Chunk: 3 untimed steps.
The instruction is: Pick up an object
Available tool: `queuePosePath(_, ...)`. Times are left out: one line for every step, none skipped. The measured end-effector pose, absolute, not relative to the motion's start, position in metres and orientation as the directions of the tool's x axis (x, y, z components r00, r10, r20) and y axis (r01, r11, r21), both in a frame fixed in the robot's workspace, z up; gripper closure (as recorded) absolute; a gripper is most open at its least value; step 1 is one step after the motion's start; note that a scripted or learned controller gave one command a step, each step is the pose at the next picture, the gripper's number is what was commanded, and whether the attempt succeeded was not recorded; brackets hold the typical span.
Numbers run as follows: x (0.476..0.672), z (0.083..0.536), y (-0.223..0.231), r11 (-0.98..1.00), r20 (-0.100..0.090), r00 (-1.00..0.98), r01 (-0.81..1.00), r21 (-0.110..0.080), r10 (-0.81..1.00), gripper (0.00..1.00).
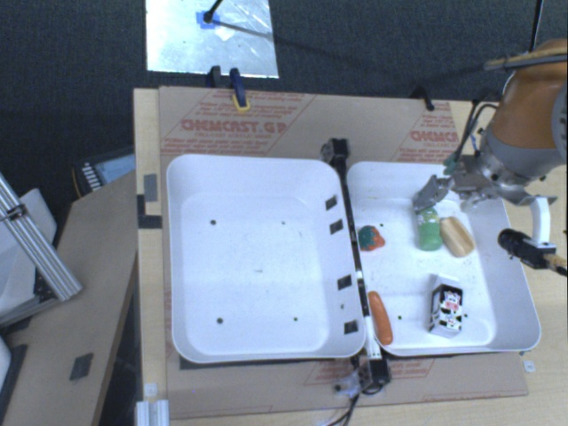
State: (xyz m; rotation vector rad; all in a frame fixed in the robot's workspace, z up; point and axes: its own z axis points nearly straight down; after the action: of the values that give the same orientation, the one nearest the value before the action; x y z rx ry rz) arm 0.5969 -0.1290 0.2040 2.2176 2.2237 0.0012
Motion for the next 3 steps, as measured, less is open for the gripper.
queuePosePath(0.621,0.079,-0.21,-0.003,-0.003,0.003,1.0,0.001,1.0,0.0)
queuePosePath(0.571,0.084,-0.195,0.001,0.001,-0.001,1.0,-0.003,1.0,0.0)
queuePosePath(0.599,0.314,-0.17,0.008,-0.005,-0.007,1.0,0.021,1.0,0.0)
